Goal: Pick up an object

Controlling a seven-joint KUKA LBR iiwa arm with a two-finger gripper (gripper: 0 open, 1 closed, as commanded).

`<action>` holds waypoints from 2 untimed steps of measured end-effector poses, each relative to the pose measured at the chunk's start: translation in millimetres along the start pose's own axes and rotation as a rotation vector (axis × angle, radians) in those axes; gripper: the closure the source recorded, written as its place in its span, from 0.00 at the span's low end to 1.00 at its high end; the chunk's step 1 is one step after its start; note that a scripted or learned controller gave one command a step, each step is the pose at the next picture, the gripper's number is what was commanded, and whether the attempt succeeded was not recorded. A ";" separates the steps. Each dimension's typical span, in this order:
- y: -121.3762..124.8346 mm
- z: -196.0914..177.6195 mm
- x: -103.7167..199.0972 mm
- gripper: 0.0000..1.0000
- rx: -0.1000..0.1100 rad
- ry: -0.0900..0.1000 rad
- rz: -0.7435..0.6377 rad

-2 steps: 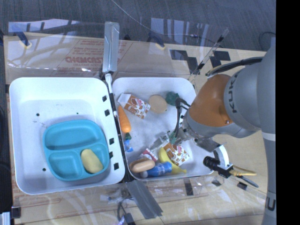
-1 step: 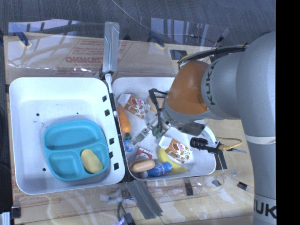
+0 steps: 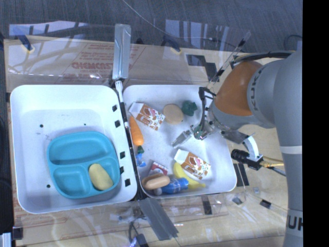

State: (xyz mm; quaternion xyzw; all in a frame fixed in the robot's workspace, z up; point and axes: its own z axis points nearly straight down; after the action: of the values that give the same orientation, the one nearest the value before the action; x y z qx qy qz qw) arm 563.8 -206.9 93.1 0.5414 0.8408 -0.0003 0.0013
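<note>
Gripper point(image 3: 191, 134) of the grey arm point(image 3: 267, 94), low over the middle of the right bin point(image 3: 154, 94); its metal fingers point(image 3: 181, 138) point toward the view's left and stand slightly parted, with bare bin floor between them — nothing is held. Objects ring the gripper without touching it: a tan rounded item point(image 3: 173, 113) and a dark green piece point(image 3: 189, 107) just above it, a small printed carton point(image 3: 147, 116) at upper left, and an orange carrot point(image 3: 135, 131) lying along the left wall. Below the gripper lies a second printed carton point(image 3: 193, 164), partly over a yellow banana point(image 3: 185, 178); near the lower wall sit a hot-dog bun point(image 3: 156, 181) and a blue bottle point(image 3: 172, 187), pressed together. The left bin point(image 3: 61, 99) bears a blue divided tray point(image 3: 77, 151) — a yellow lemon-like item point(image 3: 101, 176) rests in its lower right compartment. The orange band point(image 3: 235, 94) and wrist cover the right bin's upper right corner. A small red-and-white item point(image 3: 158, 167) above the bun is too small to identify.
</note>
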 end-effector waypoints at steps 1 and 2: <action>38.2 -34.5 -11.2 0.00 0.000 0.001 0.205; 100.5 -5.5 15.0 0.00 0.001 0.001 0.334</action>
State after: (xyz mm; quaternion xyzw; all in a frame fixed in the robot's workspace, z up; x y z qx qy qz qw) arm 649.1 -151.7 98.6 0.6734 0.7392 -0.0003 0.0004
